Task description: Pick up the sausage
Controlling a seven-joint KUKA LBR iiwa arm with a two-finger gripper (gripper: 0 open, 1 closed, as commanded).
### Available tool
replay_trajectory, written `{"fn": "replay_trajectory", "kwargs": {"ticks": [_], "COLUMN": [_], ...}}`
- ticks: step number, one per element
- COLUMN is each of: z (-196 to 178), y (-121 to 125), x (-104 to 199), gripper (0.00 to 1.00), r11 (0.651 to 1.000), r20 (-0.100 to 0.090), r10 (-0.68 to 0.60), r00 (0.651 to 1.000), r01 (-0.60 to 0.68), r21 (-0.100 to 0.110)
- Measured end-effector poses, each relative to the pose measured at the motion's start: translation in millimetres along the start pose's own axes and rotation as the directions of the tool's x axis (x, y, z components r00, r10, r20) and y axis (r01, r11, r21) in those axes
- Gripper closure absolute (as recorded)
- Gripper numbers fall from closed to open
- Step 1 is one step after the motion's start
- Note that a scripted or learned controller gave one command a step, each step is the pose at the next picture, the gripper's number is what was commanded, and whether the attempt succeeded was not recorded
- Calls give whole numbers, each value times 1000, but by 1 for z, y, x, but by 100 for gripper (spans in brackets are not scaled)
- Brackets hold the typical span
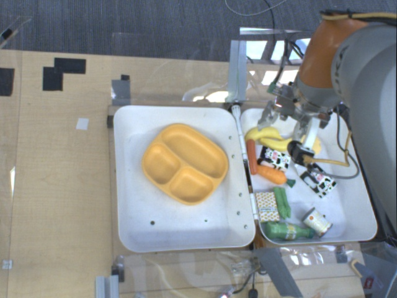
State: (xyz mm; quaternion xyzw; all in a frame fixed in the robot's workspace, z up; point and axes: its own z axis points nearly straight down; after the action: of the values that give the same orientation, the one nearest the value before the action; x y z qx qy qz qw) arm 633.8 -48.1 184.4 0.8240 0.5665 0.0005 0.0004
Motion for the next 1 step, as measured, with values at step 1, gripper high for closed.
{"fn": "replay_trajectory", "kwargs": {"ticks": [1], "z": [89], "y": [16], "x": [-30], "gripper": [0], "r11": [983], "r20": [0], "r10": [-185], "r00": [983], "r01": [185], "r21": [-1]}}
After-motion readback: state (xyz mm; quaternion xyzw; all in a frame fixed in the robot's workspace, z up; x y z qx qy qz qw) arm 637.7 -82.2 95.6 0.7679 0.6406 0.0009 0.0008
